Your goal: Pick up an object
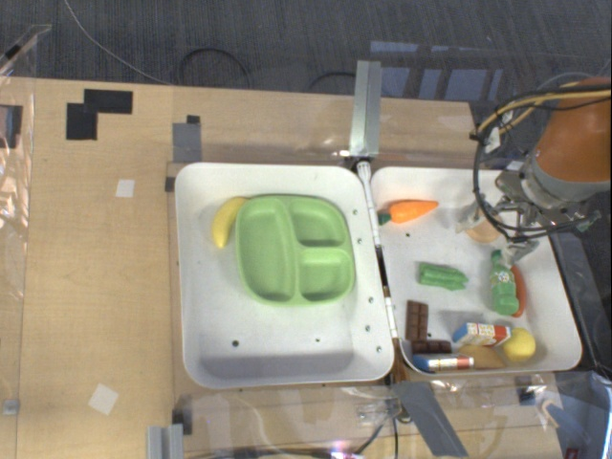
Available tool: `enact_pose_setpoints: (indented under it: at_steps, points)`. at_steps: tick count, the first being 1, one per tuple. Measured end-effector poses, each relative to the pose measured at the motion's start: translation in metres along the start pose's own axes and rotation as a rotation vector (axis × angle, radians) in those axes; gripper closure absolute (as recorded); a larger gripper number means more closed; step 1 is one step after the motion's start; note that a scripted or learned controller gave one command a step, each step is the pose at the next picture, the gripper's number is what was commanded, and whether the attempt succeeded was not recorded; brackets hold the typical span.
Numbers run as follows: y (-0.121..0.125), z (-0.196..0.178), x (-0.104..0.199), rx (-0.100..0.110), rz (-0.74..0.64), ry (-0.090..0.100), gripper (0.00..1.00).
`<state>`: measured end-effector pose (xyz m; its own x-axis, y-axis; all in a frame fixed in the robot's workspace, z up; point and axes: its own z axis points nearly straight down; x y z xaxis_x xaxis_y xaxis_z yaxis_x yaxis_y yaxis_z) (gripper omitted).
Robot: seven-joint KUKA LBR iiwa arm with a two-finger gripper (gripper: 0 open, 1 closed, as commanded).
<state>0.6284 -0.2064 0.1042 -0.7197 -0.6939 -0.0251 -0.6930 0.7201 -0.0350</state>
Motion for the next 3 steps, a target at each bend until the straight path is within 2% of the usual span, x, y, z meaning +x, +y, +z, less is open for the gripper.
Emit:
enact_pose_setpoints:
  at_steps: [1, 2, 3]
  points:
    - [0.009, 0.016, -0.011, -0.029, -0.155, 0.013, 0.0]
    - [0.1, 0.012, -0.041, -0.032, -0.192, 0.01, 0.0]
    - [0.104, 0.011, -0.048, -0.024, -0.248, 0.011, 0.0]
